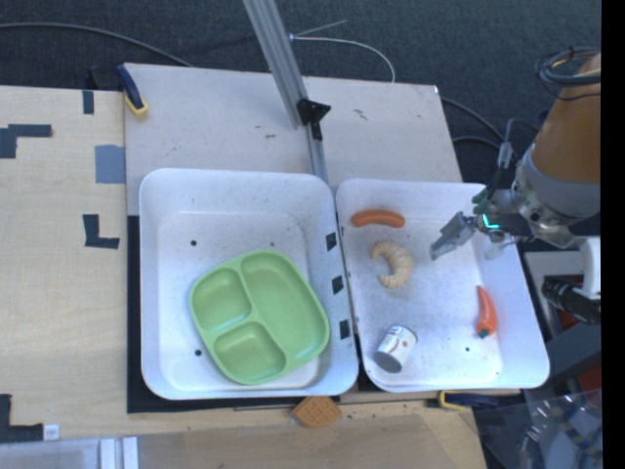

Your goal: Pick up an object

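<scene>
- Here, from the camera above the bench, two shallow white bins sit side by side, their smooth floors speckled with dark flecks: the left bin (156,262) and the right bin (518,360).
- In the left bin lies a pale green plate (259,316), smooth plastic, rounded, split into three compartments.
- In the right bin, a glossy orange-red sausage (377,219) lies near the far wall; just below it is a curled, tan croissant (395,263) with a ridged surface.
- Near the front wall of that bin a small white can (394,347) lies tilted on its side, grey end toward the front.
- A small orange carrot (484,312), tapered, lies near the right wall.
- The gripper (457,234) hangs over the right bin, to the right of the croissant and apart from it; its dark metal fingers stand apart, with nothing between them.
- A tan waffle-textured biscuit (315,411) lies on the bench, just in front of the bins.
</scene>
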Controlling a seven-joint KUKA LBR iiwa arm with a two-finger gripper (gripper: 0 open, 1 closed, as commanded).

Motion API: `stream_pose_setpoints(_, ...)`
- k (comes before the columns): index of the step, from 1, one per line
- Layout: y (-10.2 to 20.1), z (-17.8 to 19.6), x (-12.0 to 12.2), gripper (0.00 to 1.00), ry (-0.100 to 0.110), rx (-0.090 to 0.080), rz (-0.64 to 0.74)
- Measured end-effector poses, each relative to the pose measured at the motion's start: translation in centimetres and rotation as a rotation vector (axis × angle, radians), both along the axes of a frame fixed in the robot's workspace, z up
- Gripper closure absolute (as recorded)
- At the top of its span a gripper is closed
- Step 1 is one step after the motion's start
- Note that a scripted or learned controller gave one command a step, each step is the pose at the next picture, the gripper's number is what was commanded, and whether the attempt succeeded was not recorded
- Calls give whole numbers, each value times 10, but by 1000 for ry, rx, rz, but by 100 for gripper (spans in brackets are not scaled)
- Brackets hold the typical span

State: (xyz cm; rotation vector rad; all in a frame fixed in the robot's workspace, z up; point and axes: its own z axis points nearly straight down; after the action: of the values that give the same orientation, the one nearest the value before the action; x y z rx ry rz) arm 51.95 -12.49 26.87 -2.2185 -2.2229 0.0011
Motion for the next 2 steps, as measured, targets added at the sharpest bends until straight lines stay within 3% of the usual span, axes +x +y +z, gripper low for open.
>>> stream_pose_setpoints(2, -2, -125, 8, 0, 7, 1, -1)
